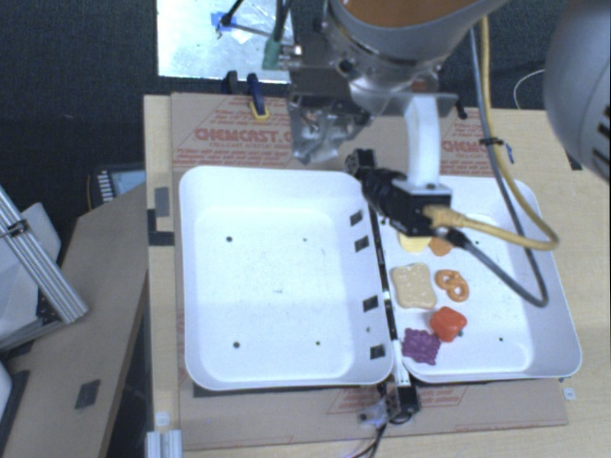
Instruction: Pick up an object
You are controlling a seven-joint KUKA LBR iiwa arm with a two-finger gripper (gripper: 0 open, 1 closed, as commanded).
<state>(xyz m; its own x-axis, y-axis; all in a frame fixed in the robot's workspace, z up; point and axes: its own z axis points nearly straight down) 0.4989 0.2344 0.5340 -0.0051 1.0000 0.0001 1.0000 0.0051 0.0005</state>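
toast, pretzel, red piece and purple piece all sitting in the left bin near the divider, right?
Not quite: they lie in the right bin, not the left bin. The camera view shows the toast, pretzel, red piece and purple piece clustered in the right bin near the divider, as you said.

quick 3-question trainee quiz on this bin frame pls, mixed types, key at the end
1. True or false: the toast slice lies in the left bin.
2. Which item sits nearest the right bin's front edge? A) pretzel B) purple piece C) toast slice
3. Fill in: the red piece lies just below the ____.

Key: 1 false, it is in the right bin. 2 B. 3 pretzel.
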